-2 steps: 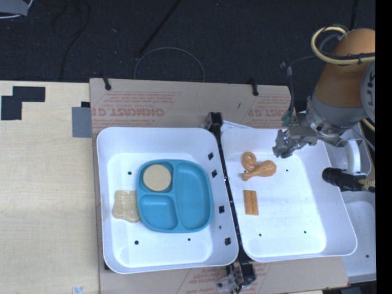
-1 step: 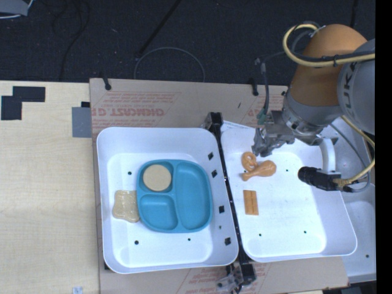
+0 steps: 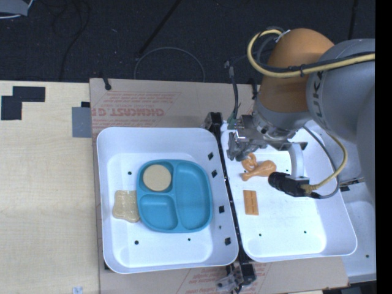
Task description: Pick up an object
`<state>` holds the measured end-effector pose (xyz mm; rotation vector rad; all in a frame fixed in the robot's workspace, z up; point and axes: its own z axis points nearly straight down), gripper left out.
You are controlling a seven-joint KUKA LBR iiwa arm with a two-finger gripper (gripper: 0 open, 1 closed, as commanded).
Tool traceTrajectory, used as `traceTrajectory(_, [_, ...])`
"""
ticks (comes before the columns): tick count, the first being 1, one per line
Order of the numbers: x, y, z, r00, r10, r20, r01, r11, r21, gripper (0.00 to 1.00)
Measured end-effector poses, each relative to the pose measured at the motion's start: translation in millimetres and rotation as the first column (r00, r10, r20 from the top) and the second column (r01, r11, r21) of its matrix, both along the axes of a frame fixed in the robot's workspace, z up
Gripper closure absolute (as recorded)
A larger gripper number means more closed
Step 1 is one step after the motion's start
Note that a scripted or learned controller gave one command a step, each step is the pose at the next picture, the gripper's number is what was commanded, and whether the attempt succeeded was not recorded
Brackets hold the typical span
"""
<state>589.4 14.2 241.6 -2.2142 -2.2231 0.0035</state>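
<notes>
In the right bin (image 3: 306,237) lie an orange, knobbly toy piece (image 3: 257,167) and a flat orange rectangular block (image 3: 250,202). My gripper (image 3: 240,147) hangs over the bin's upper left corner, just up and left of the knobbly piece, close to it. The grey arm with its orange band (image 3: 300,48) comes in from the upper right and hides the bin's far side. A black cable plug (image 3: 288,184) on the arm hangs right of the knobbly piece.
The left bin (image 3: 116,244) holds a blue divided plate (image 3: 184,201) with a round tan disc (image 3: 157,177) in its upper left compartment. A pale beige piece (image 3: 125,206) lies against the plate's left side. The ridge between the bins (image 3: 223,188) runs just left of my gripper.
</notes>
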Motion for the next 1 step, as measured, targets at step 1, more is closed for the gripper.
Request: traceTrajectory(1, [0.1,58.0,-13.0,1.0,0.0,-0.002,0.0,1.0,0.0,1.0])
